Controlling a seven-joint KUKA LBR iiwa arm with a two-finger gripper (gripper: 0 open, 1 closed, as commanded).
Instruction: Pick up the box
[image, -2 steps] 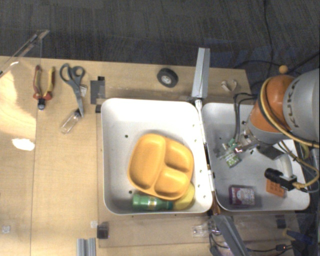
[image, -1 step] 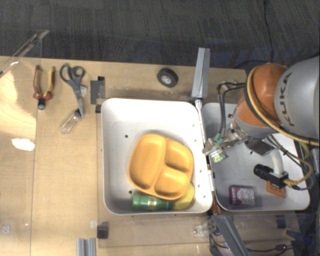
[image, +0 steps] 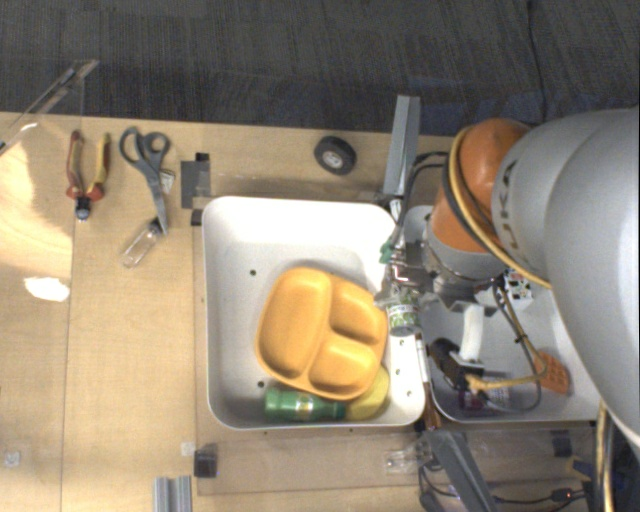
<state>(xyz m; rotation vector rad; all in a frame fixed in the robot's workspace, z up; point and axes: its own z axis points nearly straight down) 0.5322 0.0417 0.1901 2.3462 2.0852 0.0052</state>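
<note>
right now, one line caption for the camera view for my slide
KUKA arm reaches over two white bins; an upturned yellow divided tray fills the left one.

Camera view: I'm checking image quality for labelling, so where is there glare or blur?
Camera view: bright glare washes out the bench at the left edge; the arm, close to the lens, looks soft and hides much of the right bin; the yellow tray is evenly lit.

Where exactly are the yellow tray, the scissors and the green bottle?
yellow tray (image: 322, 343), camera view, on the ridge between its compartments.
scissors (image: 152, 172), camera view, near the pivot.
green bottle (image: 300, 405), camera view, mid-body.
</note>
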